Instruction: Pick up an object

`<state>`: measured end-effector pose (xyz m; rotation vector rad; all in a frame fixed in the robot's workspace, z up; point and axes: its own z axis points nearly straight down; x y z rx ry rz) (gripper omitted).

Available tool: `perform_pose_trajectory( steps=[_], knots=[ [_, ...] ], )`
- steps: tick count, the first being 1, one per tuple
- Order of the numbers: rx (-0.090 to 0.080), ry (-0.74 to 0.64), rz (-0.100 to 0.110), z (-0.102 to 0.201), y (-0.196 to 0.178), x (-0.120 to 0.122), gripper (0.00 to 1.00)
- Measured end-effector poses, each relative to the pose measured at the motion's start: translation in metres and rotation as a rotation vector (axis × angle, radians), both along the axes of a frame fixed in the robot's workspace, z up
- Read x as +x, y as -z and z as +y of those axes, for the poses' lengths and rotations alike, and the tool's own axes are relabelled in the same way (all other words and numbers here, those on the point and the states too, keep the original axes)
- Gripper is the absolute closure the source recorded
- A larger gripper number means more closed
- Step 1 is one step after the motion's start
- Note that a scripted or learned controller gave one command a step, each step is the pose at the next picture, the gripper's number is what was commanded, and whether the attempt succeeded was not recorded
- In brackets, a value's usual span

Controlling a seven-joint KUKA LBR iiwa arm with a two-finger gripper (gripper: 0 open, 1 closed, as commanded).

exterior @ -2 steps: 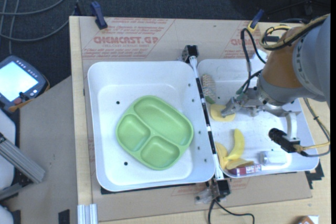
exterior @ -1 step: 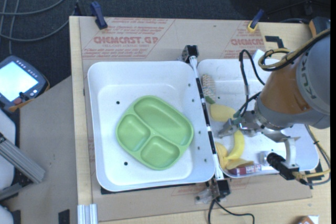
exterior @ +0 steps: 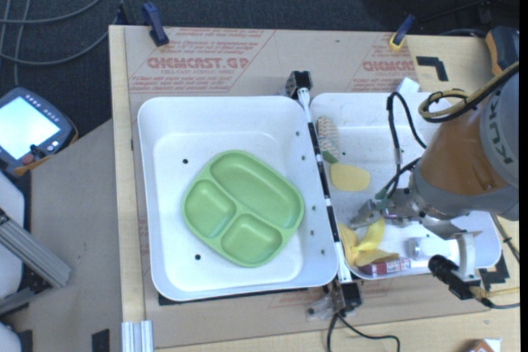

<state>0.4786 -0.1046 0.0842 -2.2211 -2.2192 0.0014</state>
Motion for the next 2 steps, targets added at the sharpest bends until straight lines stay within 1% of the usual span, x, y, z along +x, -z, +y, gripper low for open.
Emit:
perform_pose_trajectory(
  steps=[1, 2],
  knots=[
    [0.000, 0.000, -0.001, 0.000, -0.010, 0.000, 1.00],
    [0.000, -0.002, -0.004, 0.041, -0.101, 0.060, 1.00]
  ],
)
